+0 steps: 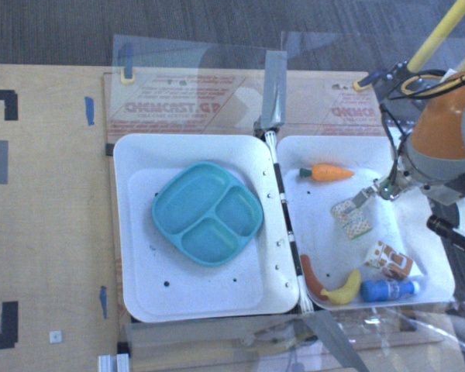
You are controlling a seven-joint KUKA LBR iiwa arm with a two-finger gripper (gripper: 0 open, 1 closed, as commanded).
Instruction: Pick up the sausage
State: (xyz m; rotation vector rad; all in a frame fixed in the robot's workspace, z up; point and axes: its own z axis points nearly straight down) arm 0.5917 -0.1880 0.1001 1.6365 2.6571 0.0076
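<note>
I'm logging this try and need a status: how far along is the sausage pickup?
Done: nothing that shows. The sausage lies at the near-left corner of the right bin, beside the banana.
In hand: the gripper is over a patterned packet mid-bin, apart from the sausage, and I can't confirm any grasp.
Left: move to the sausage, grip it and lift it.

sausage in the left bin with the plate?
No: the sausage lies in the right bin by the banana; the left bin holds the blue plate.
</note>
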